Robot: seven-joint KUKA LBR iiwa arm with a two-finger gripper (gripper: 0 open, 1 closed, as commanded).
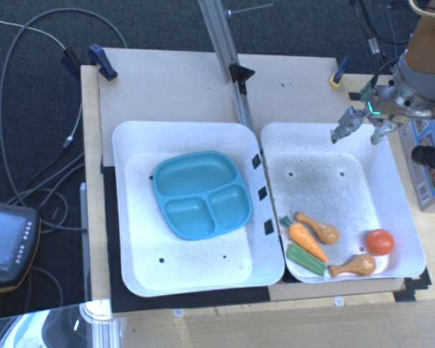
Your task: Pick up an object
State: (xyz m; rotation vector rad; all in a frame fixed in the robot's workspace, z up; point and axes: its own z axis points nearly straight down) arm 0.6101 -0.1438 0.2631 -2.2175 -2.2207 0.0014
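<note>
While the arm hangs over the far right corner of the table, its end effector [361, 127] sits above the back rim of the right bin [326, 176], fingers spread apart with nothing between them. That looks to me like a waiting pose, well clear of the goods so the overhead camera gets an unblocked look at what is on offer.

All the candidates are huddled at the near end of that same bin: a carrot [307, 241] lying at a slant, a green vegetable [305, 259] just beside and below it, two brown drumsticks, one [320, 228] above the carrot and the other [354, 266] nearer the front rim, and a red tomato [379, 241] off to the right. The carrot, the green piece and the upper drumstick touch or nearly touch, which I would guess makes a clean pinch harder; the tomato stands a bit apart, though its roundness may let it slip.

Over in the left bin [138, 194] rests a blue divided plate [201, 193], nothing on it. A slanted metal pole [221, 27] crosses above the gap between the bins.

No grasp has begun; the arm must travel toward the near end and descend.
</note>
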